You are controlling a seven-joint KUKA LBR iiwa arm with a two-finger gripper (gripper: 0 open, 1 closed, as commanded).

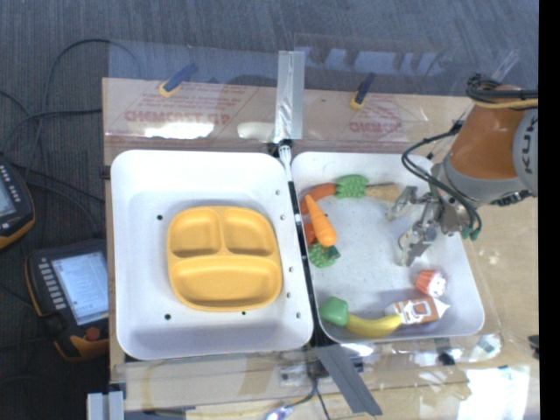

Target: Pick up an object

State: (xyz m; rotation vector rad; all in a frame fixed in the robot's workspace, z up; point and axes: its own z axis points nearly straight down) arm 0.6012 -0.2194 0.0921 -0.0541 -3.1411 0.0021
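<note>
The right bin (468, 274) holds several toy foods. A carrot (321, 221) lies along its left wall with a green leafy piece (323, 255) at its lower end. Another carrot with a green top (339, 187) lies at the far left corner. A yellow banana (374, 325) with a green end sits at the front, next to a small orange carton (416, 311) and a red and white piece (429, 282). My gripper (409, 226) hangs over the bin's right half, open, with nothing between its fingers and apart from the toys.
The left bin (140, 191) holds a yellow divided plate (226, 254). A grey divider strip (290, 94) runs between the bins at the back. The arm's orange band (490, 143) reaches in from the right. Cables and a handheld pendant (70, 287) lie left of the bench.
</note>
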